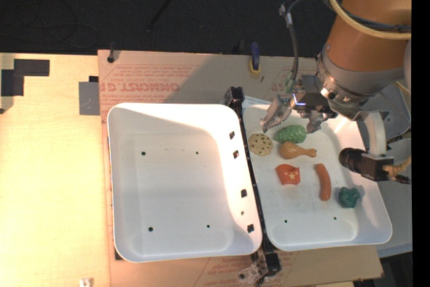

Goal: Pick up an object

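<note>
**Open claw over the right bin**

The gripper (293, 119) hangs with fingers spread wide, nothing between them, just above a green toy (291, 134) at the far end of the right bin (336, 235). Nearby lie a cookie (260, 144), drumstick (296, 151), tomato (289, 174), sausage (324, 181) and a teal piece (349, 196).

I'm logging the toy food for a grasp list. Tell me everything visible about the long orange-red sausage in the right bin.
The sausage is a smooth, glossy orange-red piece with rounded ends, plastic by its look. It lies flat on the floor of the right bin, running roughly lengthwise toward the near edge, slightly tilted. It sits between the red tomato slice and the teal piece, apart from both. Nothing touches it.
</note>
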### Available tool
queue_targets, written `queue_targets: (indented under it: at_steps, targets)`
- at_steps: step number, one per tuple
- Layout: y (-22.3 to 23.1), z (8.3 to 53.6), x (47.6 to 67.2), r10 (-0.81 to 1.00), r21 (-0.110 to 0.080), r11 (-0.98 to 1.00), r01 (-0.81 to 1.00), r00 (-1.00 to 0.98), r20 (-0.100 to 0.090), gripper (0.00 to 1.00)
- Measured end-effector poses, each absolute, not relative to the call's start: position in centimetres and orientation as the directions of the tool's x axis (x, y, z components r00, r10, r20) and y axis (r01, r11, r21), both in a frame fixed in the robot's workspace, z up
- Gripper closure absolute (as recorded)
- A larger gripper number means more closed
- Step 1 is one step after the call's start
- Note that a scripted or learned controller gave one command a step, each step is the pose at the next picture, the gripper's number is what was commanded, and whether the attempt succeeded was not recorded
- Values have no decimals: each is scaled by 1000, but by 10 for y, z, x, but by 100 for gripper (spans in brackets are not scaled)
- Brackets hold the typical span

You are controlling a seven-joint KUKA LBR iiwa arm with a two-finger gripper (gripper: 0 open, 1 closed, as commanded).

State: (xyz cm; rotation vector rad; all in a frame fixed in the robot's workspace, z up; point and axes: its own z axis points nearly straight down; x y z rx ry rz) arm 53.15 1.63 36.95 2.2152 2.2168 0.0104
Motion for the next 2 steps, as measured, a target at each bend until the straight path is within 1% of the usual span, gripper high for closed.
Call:
queue_targets:
  at_steps: [1, 2]
  targets:
    - [-19, 242, 471, 1000, -20, -6, 1000, 6, 0, 0]
    - [-28, 492, 498, 1000, 17, 1, 1000, -1, -1, 0]
